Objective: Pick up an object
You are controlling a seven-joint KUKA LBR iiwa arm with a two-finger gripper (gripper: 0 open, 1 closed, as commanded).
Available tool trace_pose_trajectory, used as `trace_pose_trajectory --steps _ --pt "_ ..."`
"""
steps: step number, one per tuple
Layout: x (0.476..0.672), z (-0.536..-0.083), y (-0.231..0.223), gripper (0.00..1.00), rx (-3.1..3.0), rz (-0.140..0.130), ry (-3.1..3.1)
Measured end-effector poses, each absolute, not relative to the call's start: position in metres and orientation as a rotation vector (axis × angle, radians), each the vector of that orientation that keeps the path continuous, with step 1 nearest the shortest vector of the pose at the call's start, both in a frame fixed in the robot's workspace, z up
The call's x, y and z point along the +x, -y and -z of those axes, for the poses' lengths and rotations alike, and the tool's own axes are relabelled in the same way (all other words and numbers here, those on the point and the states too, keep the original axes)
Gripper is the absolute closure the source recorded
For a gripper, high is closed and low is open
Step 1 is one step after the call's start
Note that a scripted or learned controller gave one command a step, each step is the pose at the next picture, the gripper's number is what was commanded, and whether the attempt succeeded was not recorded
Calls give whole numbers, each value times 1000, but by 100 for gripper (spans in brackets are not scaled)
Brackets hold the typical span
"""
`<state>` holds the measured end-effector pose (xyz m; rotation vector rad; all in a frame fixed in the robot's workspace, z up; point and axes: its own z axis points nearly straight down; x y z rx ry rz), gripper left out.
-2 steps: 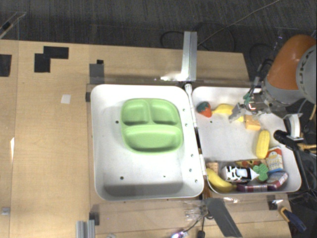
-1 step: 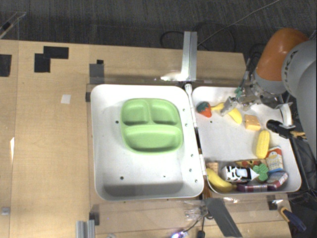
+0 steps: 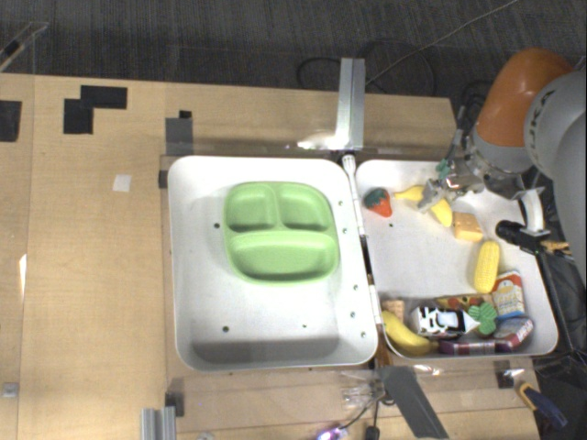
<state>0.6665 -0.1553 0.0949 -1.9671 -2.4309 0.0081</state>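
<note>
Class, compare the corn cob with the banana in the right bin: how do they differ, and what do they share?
The corn stands alone mid-bin, pointing up the view; the banana lies at the front edge among other toys. The corn is straight, the banana curved. Both are yellow.

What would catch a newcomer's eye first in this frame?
Probably the green divided plate, lying alone in the middle of the left bin. Next, the grey arm with its orange band at the upper right, its gripper down at the far end of the right bin beside some small yellow pieces. Then the cluster of toys packed along that bin's near edge, a banana among them.
</note>
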Motion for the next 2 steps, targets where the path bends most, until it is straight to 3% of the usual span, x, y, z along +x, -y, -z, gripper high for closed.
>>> trace_pose_trajectory --steps 1,2 --pt "642 -87 193 100 -2086 6 2357" --pt "671 -195 142 100 -2059 7 2382"
